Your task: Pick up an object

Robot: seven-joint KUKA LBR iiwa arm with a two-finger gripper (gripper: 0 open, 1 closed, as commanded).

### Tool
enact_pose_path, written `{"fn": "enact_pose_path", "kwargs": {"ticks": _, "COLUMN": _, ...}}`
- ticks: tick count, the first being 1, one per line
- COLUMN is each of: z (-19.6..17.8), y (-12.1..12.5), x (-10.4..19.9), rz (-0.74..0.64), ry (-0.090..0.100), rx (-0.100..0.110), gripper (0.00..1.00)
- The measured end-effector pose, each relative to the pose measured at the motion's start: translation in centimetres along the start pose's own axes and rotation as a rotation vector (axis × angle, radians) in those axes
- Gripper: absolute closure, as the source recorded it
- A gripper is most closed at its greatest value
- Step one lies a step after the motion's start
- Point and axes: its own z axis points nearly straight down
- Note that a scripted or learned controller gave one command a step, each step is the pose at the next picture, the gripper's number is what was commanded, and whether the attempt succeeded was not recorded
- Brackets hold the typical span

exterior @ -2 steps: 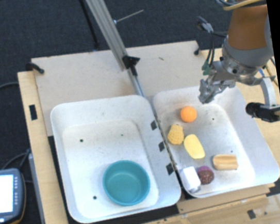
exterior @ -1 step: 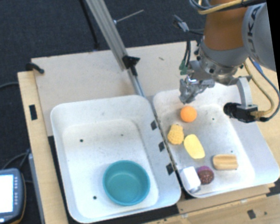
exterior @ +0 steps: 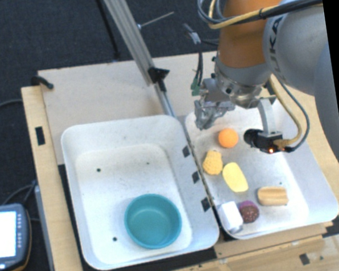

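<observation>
My gripper (exterior: 207, 118) hangs over the far left corner of the right bin (exterior: 319, 185), just up and left of an orange ball (exterior: 227, 138). Nothing shows between its fingers. Nearer the front lie a bumpy yellow piece (exterior: 212, 162), a smooth yellow lump (exterior: 235, 177), a tan bread-like block (exterior: 272, 196), a dark purple round thing (exterior: 249, 212) and a white cylinder (exterior: 231, 216). All of them rest on the bin floor, apart from the gripper.
The left bin (exterior: 89, 150) holds a teal bowl (exterior: 152, 221) near its front. A slanted metal rod (exterior: 137, 48) rises behind the bins. A black clip with a red light (exterior: 263, 140) hangs from a cable right of the orange ball.
</observation>
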Motion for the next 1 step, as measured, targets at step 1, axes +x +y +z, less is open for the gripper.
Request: {"fn": "enact_pose_path", "kwargs": {"ticks": 1, "z": -0.36, "y": 0.88, "x": 5.04, "rz": -0.001, "ry": 0.000, "rx": -0.003, "gripper": 1.00}}
